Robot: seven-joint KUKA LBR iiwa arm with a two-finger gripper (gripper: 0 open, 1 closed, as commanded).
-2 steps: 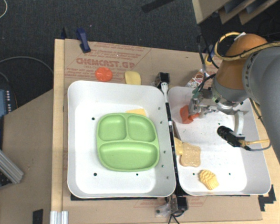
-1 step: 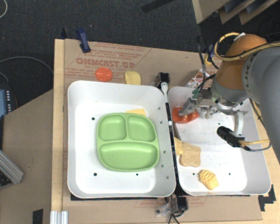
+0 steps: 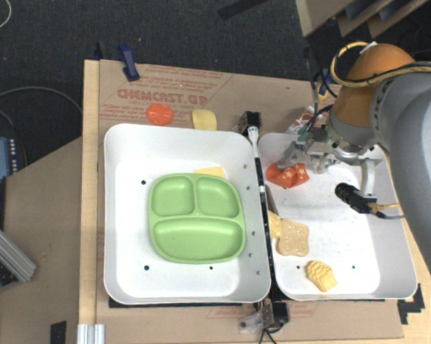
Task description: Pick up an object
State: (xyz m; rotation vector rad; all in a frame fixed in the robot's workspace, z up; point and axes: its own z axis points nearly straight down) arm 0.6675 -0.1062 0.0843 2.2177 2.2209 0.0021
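Note:
My gripper (image 3: 303,153) hangs over the far left part of the right bin (image 3: 371,267), reaching in from the right. Directly under and just left of it lies a red, crumpled-looking object (image 3: 286,175), close enough that it seems to touch the gripper's tip. Nearer the front of the same bin are a tan toast slice (image 3: 293,238), a small yellow piece (image 3: 273,224) against the left wall, and a yellow ridged item (image 3: 321,275).
The left bin (image 3: 125,198) holds a green divided plate (image 3: 196,219) with a pale yellow slice (image 3: 210,172) poking out behind it. On the cardboard behind the bins sit an orange disc (image 3: 159,114), a yellow block (image 3: 204,120) and a blue clip (image 3: 127,61).

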